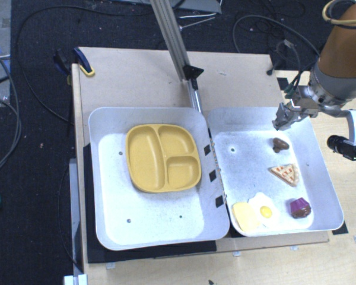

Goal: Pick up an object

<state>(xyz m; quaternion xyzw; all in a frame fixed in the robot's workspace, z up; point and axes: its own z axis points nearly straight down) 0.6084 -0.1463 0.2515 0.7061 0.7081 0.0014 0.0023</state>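
Tray [164,158], yellow and divided, in my left bin [107,218], right bin [237,129] with fried egg [262,208], purple piece [300,208], pizza slice [285,173], brown lump [280,143], gripper [283,120] just beyond the lump, grip I cannot tell.

Even overhead light, soft shadows, slightly grainy, mild blur.

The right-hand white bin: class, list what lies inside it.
Inside the right-hand white bin lie a small brown piece, a toy pizza slice, a purple piece, a fried egg and a pale yellow slice. Whatever lies beneath these is covered.
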